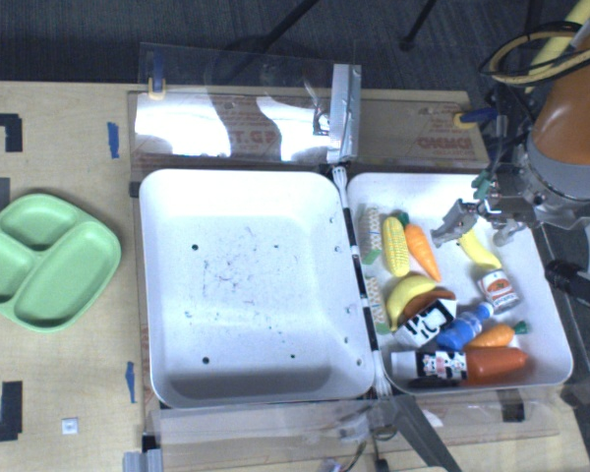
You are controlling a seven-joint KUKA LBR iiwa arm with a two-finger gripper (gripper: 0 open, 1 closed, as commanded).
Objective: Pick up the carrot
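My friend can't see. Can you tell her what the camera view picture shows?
A robot gripper hovers over the right bin, just right of a carrot lying beside a corn cob. That bin also holds a banana and other toy foods. A green divided plate sits far left.

- carrot (pixel 424 251): orange, green top
- corn cob (pixel 395 247): yellow
- banana (pixel 479 252): yellow
- two bins (pixel 177 195): white; the left one has faint dark specks
- divided plate (pixel 45 261): light green
- worktop (pixel 59 116): pale wood, black corner marks, blue tape bits
- arm (pixel 570 131): grey, orange band
- bottle (pixel 464 328): blue
- sausage-shaped toy (pixel 492 363): red-orange
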